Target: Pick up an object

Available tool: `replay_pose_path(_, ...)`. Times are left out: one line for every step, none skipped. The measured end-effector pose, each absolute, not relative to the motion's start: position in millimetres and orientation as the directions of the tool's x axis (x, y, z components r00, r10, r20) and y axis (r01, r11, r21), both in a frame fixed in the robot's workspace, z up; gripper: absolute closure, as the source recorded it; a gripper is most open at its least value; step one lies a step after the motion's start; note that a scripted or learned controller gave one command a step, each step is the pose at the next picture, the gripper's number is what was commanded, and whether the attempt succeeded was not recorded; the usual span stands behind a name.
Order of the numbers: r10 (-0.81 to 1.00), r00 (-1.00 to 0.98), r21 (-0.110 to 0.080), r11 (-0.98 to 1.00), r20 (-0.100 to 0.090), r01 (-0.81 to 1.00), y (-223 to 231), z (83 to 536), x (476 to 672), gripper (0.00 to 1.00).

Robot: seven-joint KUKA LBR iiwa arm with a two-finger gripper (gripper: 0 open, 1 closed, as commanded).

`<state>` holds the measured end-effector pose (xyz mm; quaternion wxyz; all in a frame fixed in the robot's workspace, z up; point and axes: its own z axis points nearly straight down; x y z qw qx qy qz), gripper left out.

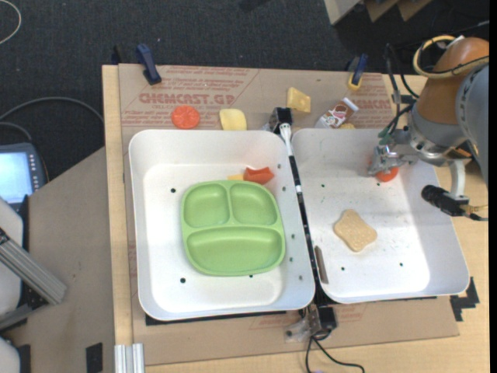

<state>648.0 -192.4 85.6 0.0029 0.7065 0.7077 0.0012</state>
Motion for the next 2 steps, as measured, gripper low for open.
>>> replay_pose_path(1.0, -0.001, -0.007, 0.001, 0.002, 1.0, -211, 104, 665.8, 0.0)
replay_pose_path(1.0, 0.0, 0.01, 0.0, -0.004, 1.0, -224, 184, 668.3, 0.0)
